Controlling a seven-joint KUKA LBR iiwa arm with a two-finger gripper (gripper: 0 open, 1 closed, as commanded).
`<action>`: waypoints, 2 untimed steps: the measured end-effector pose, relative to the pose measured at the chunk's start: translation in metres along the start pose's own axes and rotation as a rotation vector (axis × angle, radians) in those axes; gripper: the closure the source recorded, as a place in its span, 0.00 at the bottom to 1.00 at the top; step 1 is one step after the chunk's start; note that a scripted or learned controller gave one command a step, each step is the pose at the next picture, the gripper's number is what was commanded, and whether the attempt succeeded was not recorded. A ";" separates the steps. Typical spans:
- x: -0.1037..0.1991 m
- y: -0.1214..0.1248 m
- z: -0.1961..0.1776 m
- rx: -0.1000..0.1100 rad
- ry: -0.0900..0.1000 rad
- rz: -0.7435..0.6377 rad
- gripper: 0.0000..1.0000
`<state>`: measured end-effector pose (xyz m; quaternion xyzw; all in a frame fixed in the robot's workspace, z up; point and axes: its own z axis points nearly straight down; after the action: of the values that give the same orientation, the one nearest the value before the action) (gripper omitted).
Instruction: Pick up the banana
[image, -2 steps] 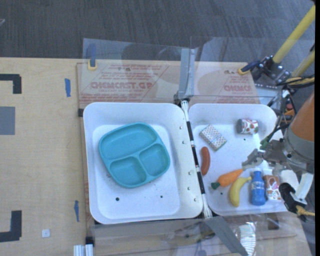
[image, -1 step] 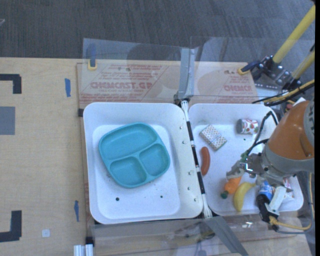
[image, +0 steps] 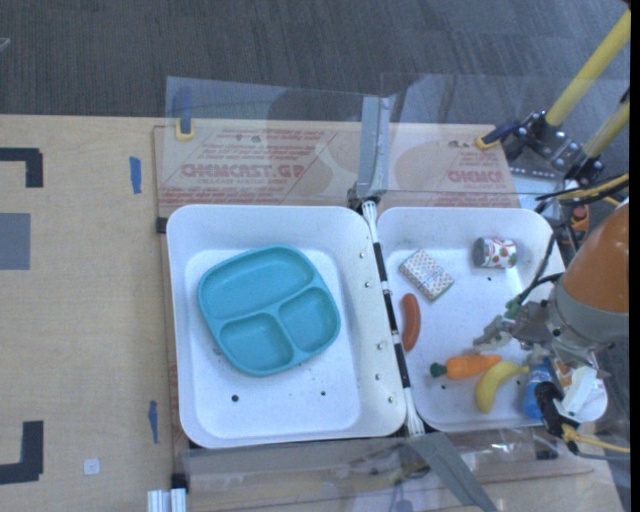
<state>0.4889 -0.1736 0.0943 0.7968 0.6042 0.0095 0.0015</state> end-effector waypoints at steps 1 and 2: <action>0.030 -0.016 0.007 0.007 -0.013 -0.034 0.00; -0.018 0.052 0.003 0.013 -0.007 -0.116 0.00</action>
<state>0.5339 -0.2050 0.0922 0.7605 0.6493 0.0026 -0.0010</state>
